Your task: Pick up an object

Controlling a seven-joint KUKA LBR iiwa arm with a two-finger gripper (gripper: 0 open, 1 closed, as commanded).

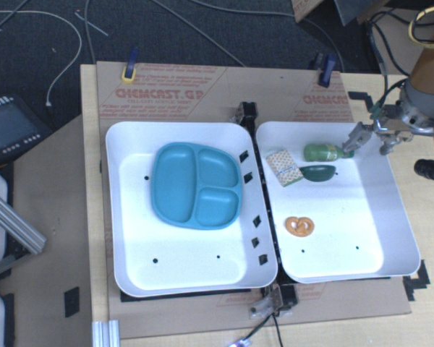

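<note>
Tan bench (pixel 94 194), two white bins side by side, left bin (pixel 130 251), right bin (pixel 390 237)

blue divided plate (pixel 196 186), white bins (pixel 130 215), light green block (pixel 320 152), dark green piece (pixel 317 172), checked packet (pixel 283 167), orange-brown pretzel (pixel 299 227)

Cardboard sheet (pixel 202 85): red "CHEMCAST GP" print (repeated, partly legible).

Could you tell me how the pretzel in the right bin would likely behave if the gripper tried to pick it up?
The pretzel looks small, flat and looped, so probably light and stiff. Lying flat on the bin floor, it may slide rather than roll.
</note>
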